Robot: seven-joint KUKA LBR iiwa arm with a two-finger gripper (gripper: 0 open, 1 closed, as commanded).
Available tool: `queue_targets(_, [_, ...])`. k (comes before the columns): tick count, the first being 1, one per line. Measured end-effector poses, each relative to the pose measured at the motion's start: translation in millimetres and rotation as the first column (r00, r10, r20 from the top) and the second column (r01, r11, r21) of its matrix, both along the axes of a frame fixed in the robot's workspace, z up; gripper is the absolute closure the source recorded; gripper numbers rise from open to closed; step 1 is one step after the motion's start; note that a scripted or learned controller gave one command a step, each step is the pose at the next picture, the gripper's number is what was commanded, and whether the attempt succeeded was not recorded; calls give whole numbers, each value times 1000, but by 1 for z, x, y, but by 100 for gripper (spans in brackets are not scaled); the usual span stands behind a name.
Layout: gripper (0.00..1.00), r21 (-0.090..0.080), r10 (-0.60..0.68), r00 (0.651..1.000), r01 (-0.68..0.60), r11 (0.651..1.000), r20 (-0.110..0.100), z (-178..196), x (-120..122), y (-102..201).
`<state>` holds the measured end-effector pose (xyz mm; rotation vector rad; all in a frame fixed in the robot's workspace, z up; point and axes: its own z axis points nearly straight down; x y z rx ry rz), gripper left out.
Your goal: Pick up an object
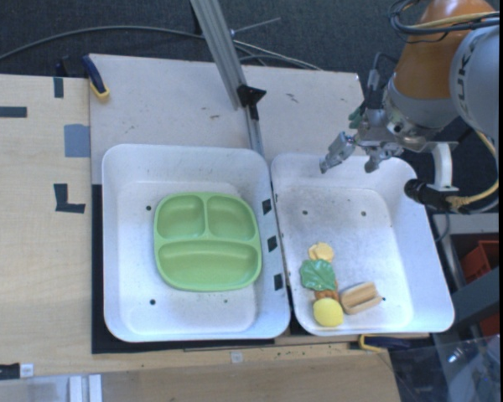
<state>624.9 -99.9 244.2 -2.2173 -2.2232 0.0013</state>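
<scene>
So the arm [453, 48] comes in from about 2 o'clock, and its gripper [352, 159] is sitting over the far edge of the right bin [419, 249], roughly at that bin's 12 o'clock. The two fingers are spread well apart, one at [334, 156] angling out to the left, and there's nothing between them, so it's got hold of nothing.

All the loose stuff is bunched down at the bin's 6 o'clock, well apart from the gripper. There's a small pale yellow piece [321, 251] at the top of the bunch, a green leafy toy [318, 273] right under it and touching it, a round yellow thing [328, 311] just below that (lemon maybe, hard to say), and a tan bun-shaped block [359, 297] lying tilted just to the right, touching or nearly touching the yellow one.

The left bin [126, 224] has a green divided plate [207, 241] lying flat in its middle, three compartments, two small ones on the far side and one long one nearer the camera.

A slanted metal post [222, 44] stands behind the bins at 12 o'clock, where the two bins meet.
</scene>
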Motion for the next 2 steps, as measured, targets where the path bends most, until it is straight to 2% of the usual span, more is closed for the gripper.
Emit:
queue_targets(1, [0, 0, 0, 1000, 0, 1000, 0, 0, 0, 0])
queue_targets(2, [0, -1, -1, 1000, 1, 1000, -4, -48, -2, 8])
